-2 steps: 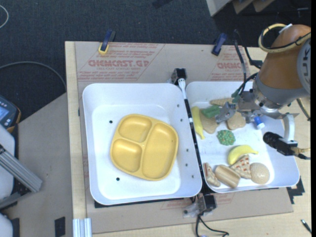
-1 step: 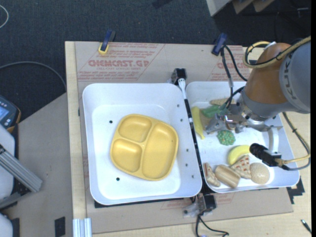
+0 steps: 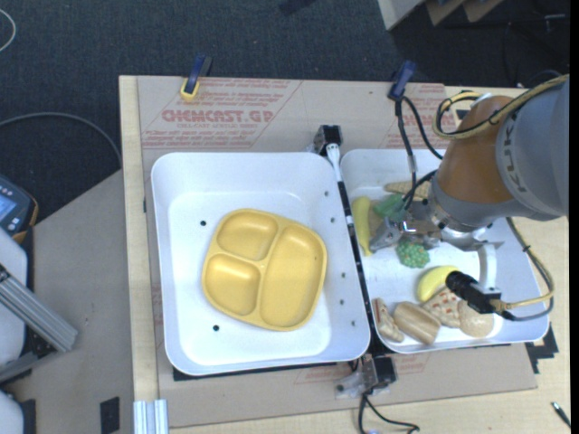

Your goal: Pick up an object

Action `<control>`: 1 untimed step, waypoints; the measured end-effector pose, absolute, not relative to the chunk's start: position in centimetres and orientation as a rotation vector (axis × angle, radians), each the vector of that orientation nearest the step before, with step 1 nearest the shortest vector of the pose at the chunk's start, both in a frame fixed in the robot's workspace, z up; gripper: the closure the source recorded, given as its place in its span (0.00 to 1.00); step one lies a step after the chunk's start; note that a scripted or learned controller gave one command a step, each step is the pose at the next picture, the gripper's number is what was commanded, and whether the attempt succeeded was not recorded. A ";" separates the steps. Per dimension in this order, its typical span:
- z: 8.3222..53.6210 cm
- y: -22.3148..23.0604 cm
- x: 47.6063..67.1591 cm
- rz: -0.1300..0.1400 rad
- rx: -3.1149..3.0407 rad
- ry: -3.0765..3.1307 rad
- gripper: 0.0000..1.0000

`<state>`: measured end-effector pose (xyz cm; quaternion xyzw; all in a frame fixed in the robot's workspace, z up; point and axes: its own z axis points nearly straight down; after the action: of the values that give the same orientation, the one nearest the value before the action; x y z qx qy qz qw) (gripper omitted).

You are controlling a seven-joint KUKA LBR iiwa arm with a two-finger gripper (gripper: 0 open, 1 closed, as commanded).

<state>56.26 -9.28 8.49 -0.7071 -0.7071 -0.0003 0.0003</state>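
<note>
So the left bin (image 3: 172, 242) just has a yellow divided plate (image 3: 264, 268) sitting about in its middle. The right bin (image 3: 525, 328), touching it along one side, is where the food toys are: a yellow banana-ish piece (image 3: 362, 222) by the shared wall, green broccoli (image 3: 413, 255) further in, a yellow lemon piece (image 3: 436, 283) and bread bits (image 3: 414, 322) on the bin's near side. The gripper (image 3: 395, 231) is down by the broccoli, can't tell its grip
</note>
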 end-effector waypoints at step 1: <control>9.8 -9.5 56.4 -0.004 -2.230 -2.225 1.00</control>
<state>56.42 -9.49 9.84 -0.7079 -0.7063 -0.0013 -0.0042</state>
